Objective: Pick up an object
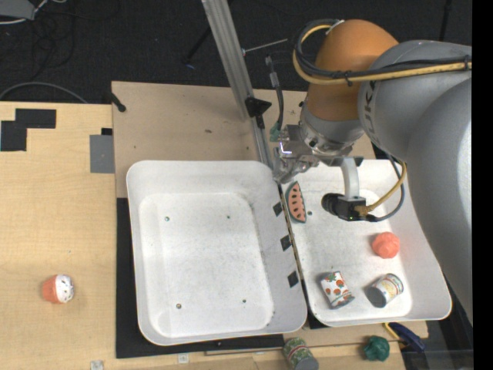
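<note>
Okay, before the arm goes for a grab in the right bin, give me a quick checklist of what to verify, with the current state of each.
1. Objects available in the right bin: ok. A watermelon slice toy, orange ball, small patterned carton and tin can lie there.
2. End effector above a target: ok, it hangs near the watermelon slice toy.
3. Finger opening: cannot tell.
4. Clearance from the bin divider: not ok, the slice sits against the left edge.
5. Nothing already held: cannot tell.
6. Ball, carton and can spaced apart: ok.
</note>
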{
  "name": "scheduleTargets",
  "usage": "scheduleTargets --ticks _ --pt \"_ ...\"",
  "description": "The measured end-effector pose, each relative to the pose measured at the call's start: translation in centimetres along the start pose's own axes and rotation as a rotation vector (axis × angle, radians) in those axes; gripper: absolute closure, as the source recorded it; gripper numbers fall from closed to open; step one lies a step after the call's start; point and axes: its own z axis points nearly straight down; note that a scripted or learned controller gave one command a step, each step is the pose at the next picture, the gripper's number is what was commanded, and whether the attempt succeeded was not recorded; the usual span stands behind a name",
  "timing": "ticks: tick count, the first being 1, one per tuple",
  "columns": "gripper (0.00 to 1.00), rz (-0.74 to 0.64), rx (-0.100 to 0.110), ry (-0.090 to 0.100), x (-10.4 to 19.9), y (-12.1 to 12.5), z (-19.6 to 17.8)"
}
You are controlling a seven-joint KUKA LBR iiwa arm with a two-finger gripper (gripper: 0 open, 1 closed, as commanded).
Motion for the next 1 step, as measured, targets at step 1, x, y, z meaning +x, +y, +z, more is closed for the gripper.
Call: scheduleTargets --ticks 1 --pt "1.0 0.001 -0.003 -0.002 4.1 0.53 -0.5"
